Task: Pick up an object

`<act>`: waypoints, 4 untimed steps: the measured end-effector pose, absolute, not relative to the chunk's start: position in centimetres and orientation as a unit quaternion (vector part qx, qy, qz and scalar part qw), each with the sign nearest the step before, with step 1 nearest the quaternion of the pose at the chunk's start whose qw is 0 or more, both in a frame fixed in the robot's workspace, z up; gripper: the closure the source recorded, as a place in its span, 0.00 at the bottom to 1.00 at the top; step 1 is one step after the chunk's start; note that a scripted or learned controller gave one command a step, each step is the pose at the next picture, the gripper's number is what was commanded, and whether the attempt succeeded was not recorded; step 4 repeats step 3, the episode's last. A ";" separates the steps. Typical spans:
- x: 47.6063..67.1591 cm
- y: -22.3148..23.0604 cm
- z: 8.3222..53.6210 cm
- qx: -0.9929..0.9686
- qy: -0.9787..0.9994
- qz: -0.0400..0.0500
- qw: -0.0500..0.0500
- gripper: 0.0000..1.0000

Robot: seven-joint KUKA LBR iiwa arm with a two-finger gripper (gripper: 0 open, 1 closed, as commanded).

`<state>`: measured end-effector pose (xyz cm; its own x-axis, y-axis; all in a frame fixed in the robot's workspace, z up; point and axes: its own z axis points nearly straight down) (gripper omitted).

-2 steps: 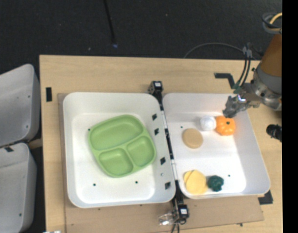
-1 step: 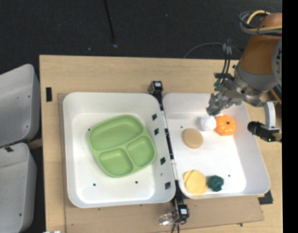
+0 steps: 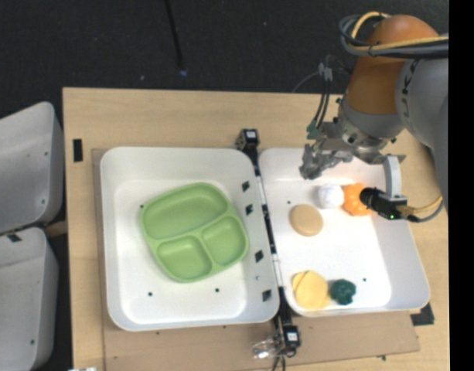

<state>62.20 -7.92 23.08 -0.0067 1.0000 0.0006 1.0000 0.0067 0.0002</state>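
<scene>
My gripper (image 3: pixel 314 166) hangs over the back part of the right bin (image 3: pixel 391 284), pointing down. Just in front of it and to its right lies a small white ball (image 3: pixel 327 196), with an orange piece (image 3: pixel 352 201) beside it. A tan round piece (image 3: pixel 305 219) lies near the bin's middle. A yellow round piece (image 3: pixel 309 290) and a dark green lump (image 3: pixel 343 291) sit at the bin's front edge. Nothing shows between the gripper's fingers.
The left bin (image 3: pixel 121 300) holds a green divided plate (image 3: pixel 193 231). A black clamp (image 3: pixel 247 138) sits at the back between the bins, and a divider wall with clips (image 3: pixel 261 230) runs between them. The arm's grey and orange wrist (image 3: pixel 383 76) looms above the right bin's back.
</scene>
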 end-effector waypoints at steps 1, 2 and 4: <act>62.6 -2.4 24.0 -0.704 -0.710 -0.001 0.000 1.00; 62.8 3.2 24.5 -0.705 -0.710 -0.001 0.000 1.00; 63.7 8.7 25.3 -0.704 -0.710 -0.001 0.000 1.00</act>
